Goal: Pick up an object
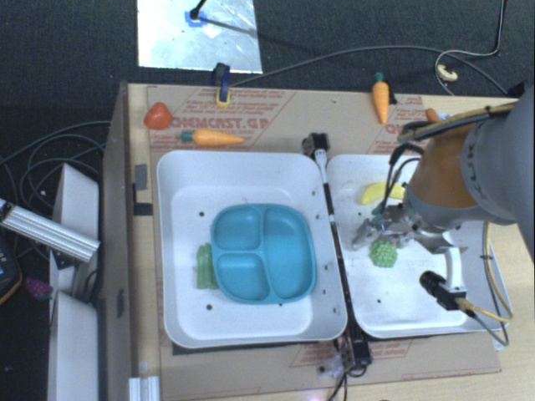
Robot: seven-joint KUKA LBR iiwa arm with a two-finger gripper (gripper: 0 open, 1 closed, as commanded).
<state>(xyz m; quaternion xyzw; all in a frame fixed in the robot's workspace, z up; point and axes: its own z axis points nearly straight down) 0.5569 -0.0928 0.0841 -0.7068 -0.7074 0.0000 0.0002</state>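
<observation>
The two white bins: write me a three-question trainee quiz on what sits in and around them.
1. True or false: the blue divided plate lies in the left bin.
2. Which bin is the gripper over? A) left B) right
3. Fill in: beside the gripper in the right bin lies a small ____ object.

Key: 1 true; 2 B; 3 green. The yellow object also lies in the right bin, while the carrot rests on the board behind the bins.

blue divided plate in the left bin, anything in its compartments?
Empty. All three compartments of the blue plate show bare blue. The green piece lies outside its left rim, on the left bin floor.
</observation>
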